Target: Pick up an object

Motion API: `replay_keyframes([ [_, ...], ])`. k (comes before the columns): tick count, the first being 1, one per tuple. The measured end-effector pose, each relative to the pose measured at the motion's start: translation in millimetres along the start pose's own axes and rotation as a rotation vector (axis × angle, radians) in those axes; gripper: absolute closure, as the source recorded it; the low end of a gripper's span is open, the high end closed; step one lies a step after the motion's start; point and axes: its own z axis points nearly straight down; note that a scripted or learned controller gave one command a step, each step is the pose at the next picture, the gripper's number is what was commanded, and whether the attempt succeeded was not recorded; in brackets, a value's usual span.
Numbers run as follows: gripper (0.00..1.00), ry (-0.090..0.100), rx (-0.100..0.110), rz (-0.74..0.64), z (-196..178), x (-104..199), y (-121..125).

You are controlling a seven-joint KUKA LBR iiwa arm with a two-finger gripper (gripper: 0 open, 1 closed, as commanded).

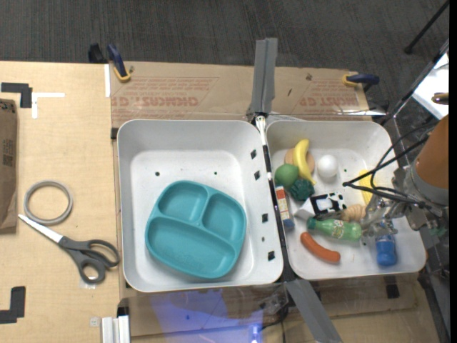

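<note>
The right bin (335, 128) holds several toys: a yellow banana (304, 157), a green fruit (286, 174), a white ball (327, 166), a dark green piece (300, 189), a black-and-white item (327, 204), a green bottle (333, 228), a red sausage (319, 248) and a blue can (385, 251). My gripper (377, 221) hangs low over the right part of this bin, just above the blue can and beside the green bottle's cap end. Nothing is visibly held in it.
A teal divided plate (196, 229) lies in the left bin (143, 141). Scissors (75, 249) and a tape roll (48, 201) lie on the wooden bench at the left. Black cables (371, 174) cross the right bin near the arm (432, 163).
</note>
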Motion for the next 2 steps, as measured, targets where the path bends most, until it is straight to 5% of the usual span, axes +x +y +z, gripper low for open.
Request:
replay_keyframes([
  [1,0.0,0.0,0.0,0.0,0,0,0],
  [2,0.0,0.001,-0.002,0.017,9,-27,49],
])
